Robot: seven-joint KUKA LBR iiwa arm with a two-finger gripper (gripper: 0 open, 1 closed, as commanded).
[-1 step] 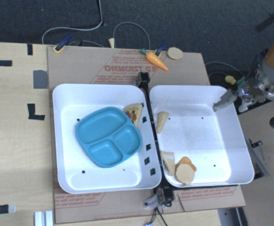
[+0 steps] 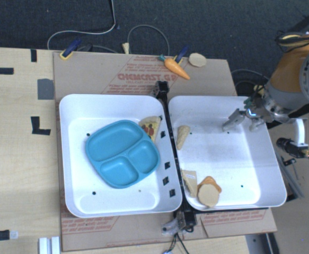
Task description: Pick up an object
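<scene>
The gripper (image 2: 241, 118) hangs over the far right part of the right bin (image 2: 260, 157), fingers spread apart with nothing between them. Bread pieces (image 2: 208, 190) lie at that bin's near left corner; a blue divided plate (image 2: 123, 153) sits in the left bin (image 2: 72, 157)

Two shallow white bins (image 2: 72, 142), one blue divided plastic plate (image 2: 122, 153), perhaps four small toy food pieces (image 2: 208, 191) inside.
</scene>
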